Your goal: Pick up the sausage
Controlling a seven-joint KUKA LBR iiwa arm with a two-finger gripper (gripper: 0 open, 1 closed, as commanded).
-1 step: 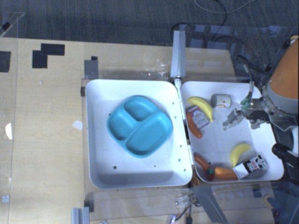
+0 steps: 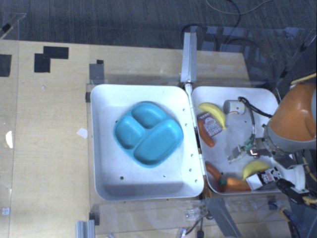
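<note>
On my bench (image 2: pixel 49 148) two bins sit side by side. The left bin (image 2: pixel 106 182) holds a divided plate (image 2: pixel 148 134) near its middle. In the right bin (image 2: pixel 262 95), a banana (image 2: pixel 214 113) lies at the far left, a sausage (image 2: pixel 207 133) just in front of it, touching. A carrot (image 2: pixel 237 184) lies along the near wall, another banana (image 2: pixel 255 168) to its right. My gripper (image 2: pixel 242 150) is over the bin's middle.

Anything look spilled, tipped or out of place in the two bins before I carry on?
Nothing stands out. The blue divided plate sits flat in the left bin. In the right bin, two bananas, the sausage by the divider and a carrot lie loose, unspilled. The gripper hovers among them.
</note>
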